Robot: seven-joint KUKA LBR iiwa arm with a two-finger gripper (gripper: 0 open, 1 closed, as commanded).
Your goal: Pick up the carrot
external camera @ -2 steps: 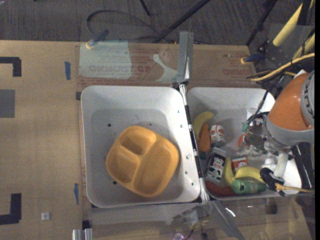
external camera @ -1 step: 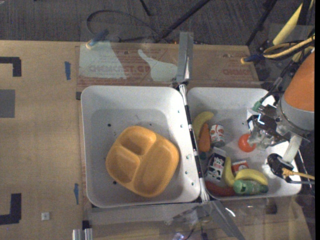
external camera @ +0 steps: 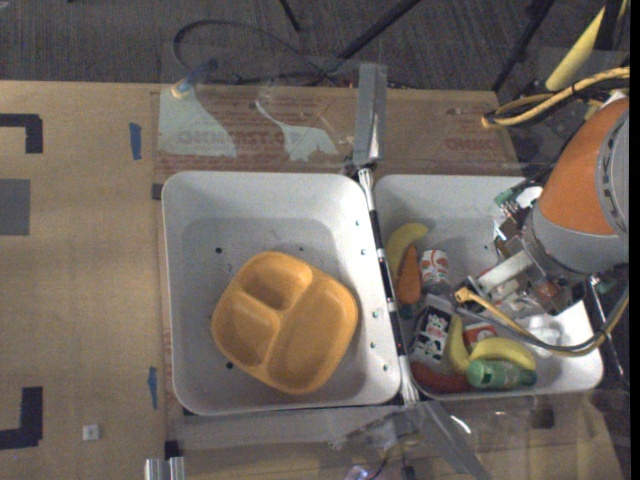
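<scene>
The gripper (external camera: 503, 288) is hanging low over the right bin (external camera: 470, 196), towards its right half, and its metal parts are blending into a cluster of pale brackets and cables. Whether it is released or clenched cannot be told from this slant, and nothing is showing clearly in its grasp. A yellow cable (external camera: 520, 323) is looping across just below it and hiding part of the bin floor.

The wrist is pointing down and to the left, with the arm's orange band (external camera: 585, 183) bulging above it. The arm (external camera: 575, 238) is reaching in from the right, and its upper part is being cut off by the frame edge.

The carrot (external camera: 408, 276) is lying in the right bin close to the left wall, well apart from the gripper and untouched. A banana (external camera: 405, 239) is curving just above it, and a small red-and-white can (external camera: 434, 266) is standing just beside it on the right.

Further down, a black-and-white card (external camera: 432, 333), a second banana (external camera: 503, 349), a green bottle (external camera: 500, 375) and a dark red item (external camera: 437, 377) that is hard to identify are crowding the near edge.

A yellow-orange divided plate (external camera: 285, 320) is sitting in the left bin (external camera: 200, 218).
</scene>
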